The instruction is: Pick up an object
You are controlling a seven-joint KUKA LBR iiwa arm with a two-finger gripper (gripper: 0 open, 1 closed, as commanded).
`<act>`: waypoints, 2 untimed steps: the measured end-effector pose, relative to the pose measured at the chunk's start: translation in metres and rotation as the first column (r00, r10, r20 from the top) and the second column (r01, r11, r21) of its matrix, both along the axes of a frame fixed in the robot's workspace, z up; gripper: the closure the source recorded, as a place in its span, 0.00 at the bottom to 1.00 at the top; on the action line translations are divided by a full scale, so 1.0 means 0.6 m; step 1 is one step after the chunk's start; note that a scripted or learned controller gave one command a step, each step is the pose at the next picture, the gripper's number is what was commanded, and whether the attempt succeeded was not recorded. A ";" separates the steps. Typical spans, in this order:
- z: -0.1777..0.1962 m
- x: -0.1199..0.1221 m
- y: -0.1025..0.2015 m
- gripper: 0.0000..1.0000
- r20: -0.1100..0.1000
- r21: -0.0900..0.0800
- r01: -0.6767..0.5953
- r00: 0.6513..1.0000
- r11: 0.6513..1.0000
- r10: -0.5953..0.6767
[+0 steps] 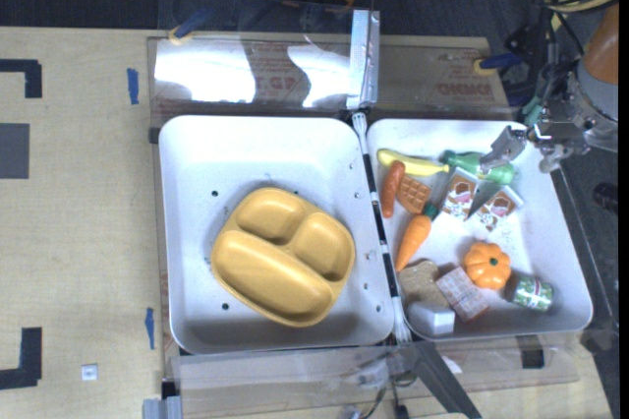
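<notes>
The right bin [570,240] holds several toy foods. A yellow banana [408,161] and a green item [484,167] lie at its far side, with a red-orange piece [393,187] beside a waffle-like piece [414,194]. Two small cartons [460,197] [499,208] sit mid-bin. Nearer the front are a carrot [414,239], a small orange pumpkin [488,266] and a green can [532,292]. My gripper [531,140] hangs over the bin's far right corner, just right of the green item and above it. Nothing shows held in it.
The left bin [187,210] holds a yellow three-part tray [283,255]. At the right bin's front lie a brown bread slice [418,277], a pink wafer [460,293] and a white block [432,320]. A clear wall [256,63] stands behind the left bin.
</notes>
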State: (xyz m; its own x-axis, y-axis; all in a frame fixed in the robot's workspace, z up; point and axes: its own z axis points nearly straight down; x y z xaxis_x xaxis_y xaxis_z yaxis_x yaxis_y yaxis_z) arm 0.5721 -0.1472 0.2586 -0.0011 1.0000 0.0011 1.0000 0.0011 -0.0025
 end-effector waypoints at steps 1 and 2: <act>-0.010 0.058 -0.072 0.00 0.007 -0.005 -0.115 0.993 0.993 0.115; -0.228 0.081 -0.075 0.00 0.013 -0.004 0.070 0.997 0.998 -0.070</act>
State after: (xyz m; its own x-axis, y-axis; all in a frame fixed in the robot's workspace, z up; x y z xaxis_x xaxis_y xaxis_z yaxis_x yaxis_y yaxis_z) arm 0.6208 -0.1925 0.1220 0.0690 0.9976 -0.0025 0.9976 -0.0690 0.0103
